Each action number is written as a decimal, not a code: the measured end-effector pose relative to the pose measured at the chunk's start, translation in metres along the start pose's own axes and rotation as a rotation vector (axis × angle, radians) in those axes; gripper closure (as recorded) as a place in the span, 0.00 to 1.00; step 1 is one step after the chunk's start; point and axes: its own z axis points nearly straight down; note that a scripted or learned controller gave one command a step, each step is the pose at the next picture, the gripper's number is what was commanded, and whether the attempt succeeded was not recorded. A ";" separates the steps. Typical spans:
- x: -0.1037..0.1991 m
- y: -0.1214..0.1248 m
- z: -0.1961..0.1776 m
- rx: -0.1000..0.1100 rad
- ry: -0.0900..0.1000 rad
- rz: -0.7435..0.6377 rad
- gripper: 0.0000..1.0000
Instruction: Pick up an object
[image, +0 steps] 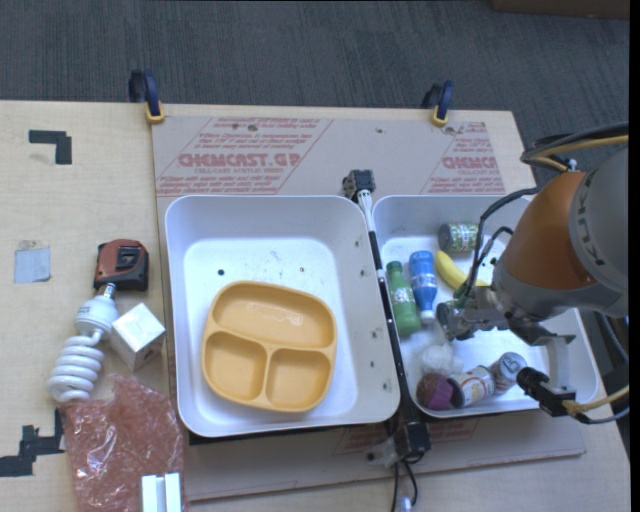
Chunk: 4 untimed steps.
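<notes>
while the arm (565, 240) is reaching in from the right, its gripper (452, 322) is hanging low inside the right bin (400, 215), just beside the blue bottle (423, 281) and the green bottle (403, 298). whether the hand is released or clenched, i cannot tell, since the wrist is covering it from above, and nothing is showing as grasped.

the two bottles are lying side by side near the bin's left wall, the green one nearer the wall. a yellow banana-shaped piece (452, 271) is lying just right of the blue bottle, partly going under the arm. a small patterned can (459, 237) is sitting toward the bin's far end. near the front wall a dark purple round object (437, 391) is resting, touching a small labelled bottle (478, 385), and a round silver-topped item (509, 368) is lying just right of that. a pale crumpled bit (436, 354) is lying between the gripper and the purple object.

the left bin (190, 300) is holding a yellow divided tray (268, 345), lying flat toward the front.

on the bench to the left, a tape measure (121, 265), a spiral light bulb (80, 352), a white cube (139, 331) and a reddish plastic bag (120, 440) are lying well apart from the bins.
</notes>
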 end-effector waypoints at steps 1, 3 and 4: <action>0.049 0.003 -0.113 -0.001 -0.001 -0.004 1.00; -0.049 0.057 -0.059 0.000 -0.001 -0.003 0.00; -0.044 0.053 0.010 0.001 0.000 -0.002 0.00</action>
